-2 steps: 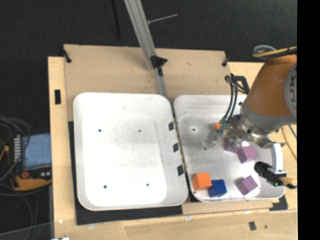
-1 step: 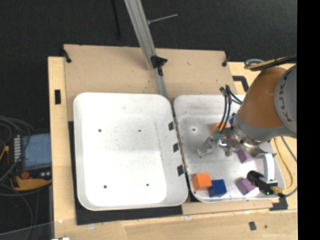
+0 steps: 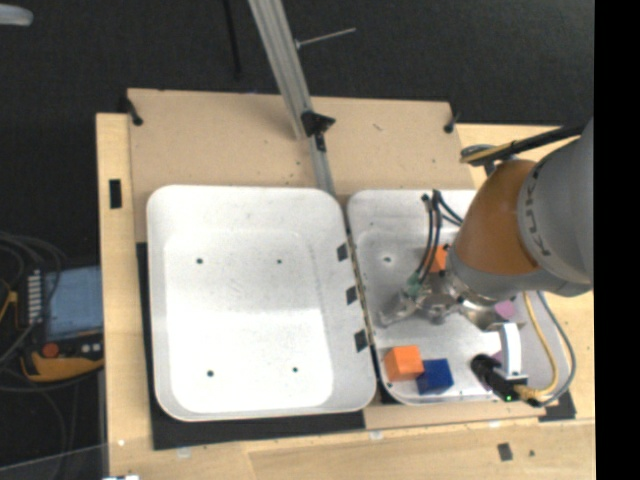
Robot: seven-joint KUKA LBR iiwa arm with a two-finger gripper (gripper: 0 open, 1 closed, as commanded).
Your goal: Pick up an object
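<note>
We see the gripper [image 3: 418,298] low over the right bin [image 3: 385,230], near its middle; we cannot tell how its jaws stand, nor whether it has anything; an orange block [image 3: 404,362] and a blue block [image 3: 435,376] lie touching near the bin's front edge; the left bin [image 3: 180,213] sits beside it.

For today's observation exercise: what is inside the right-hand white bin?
The right bin holds an orange block and a blue block near its front edge. The arm covers much of the bin, hiding whatever lies beneath.

No text, label or number is legible anywhere.
</note>
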